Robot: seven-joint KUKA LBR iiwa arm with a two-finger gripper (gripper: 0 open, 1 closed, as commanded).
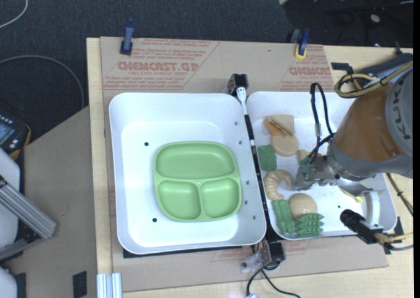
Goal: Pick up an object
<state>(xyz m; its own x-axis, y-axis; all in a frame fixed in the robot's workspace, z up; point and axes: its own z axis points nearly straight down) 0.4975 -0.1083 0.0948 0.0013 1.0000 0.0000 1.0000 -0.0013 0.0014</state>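
Note:
My gripper (308,174) is down in the right bin (387,221), near its middle. Several toy foods lie around it. A pale croissant (275,182) lies just left of the gripper and a round tan bun (302,204) just in front of it. Farther back lie a tan sandwich piece (280,125) and a beige disc (286,146). A green piece (267,157) lies by the bin's left wall. A green leafy piece (298,224) lies at the front edge. No object shows lifted off the bin floor.
The left bin (131,132) holds a light green divided plate (196,180). The grey arm with its orange band (367,129) covers the right bin's right half. Blue clamps (127,37) hold the board at the back edge.

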